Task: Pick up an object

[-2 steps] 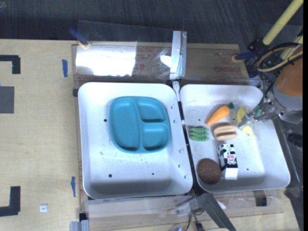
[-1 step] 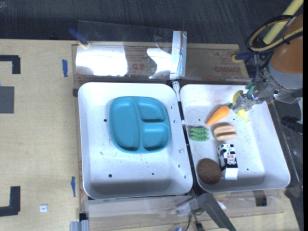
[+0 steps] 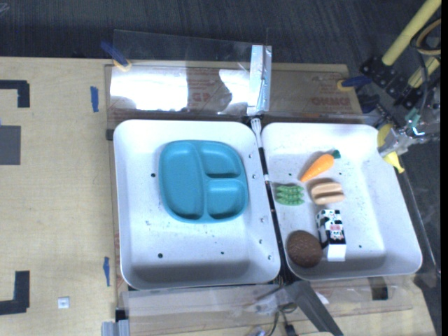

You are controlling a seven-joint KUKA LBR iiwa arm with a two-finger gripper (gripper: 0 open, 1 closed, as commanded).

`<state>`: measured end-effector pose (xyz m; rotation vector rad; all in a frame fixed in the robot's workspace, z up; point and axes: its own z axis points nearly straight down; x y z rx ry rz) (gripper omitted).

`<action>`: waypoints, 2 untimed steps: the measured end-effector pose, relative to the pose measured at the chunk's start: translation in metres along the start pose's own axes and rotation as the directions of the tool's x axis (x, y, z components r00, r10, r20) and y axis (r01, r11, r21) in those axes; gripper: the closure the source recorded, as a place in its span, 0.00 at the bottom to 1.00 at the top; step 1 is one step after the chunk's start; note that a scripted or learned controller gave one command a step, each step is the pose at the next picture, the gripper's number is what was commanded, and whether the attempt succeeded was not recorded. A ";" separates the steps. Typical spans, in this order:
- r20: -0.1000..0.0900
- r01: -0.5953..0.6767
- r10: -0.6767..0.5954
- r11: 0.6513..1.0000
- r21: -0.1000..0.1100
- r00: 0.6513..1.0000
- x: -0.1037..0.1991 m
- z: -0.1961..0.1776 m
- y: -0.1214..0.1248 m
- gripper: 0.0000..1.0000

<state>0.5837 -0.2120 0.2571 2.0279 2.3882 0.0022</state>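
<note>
A: What is seen in the left bin (image 3: 133,187)?

B: A blue divided plate (image 3: 203,180) is laid flat near its middle, with three compartments facing up.

A: And in the right bin (image 3: 378,208)?

B: A small green pea pod (image 3: 290,194) is found close to the wall shared with the left bin. An orange carrot (image 3: 318,165) is set tilted just above it, and a hot dog bun (image 3: 326,190) lies just under the carrot. Below that, a black-and-white cow-patterned carton (image 3: 331,231) is placed, with a brown round object (image 3: 304,248), possibly a coconut, just beside it to the left.

A: Where is the gripper (image 3: 413,128)?

B: It is seen at the upper right corner of the right bin, above the rim and well apart from every object. Nothing is seen between its fingers; whether they are spread cannot be told.
</note>
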 end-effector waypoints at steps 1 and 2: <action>-0.007 -0.148 0.148 0.989 0.012 0.989 0.065 0.040 0.035 1.00; -0.006 -0.100 0.100 0.995 0.006 0.995 0.119 0.023 0.008 1.00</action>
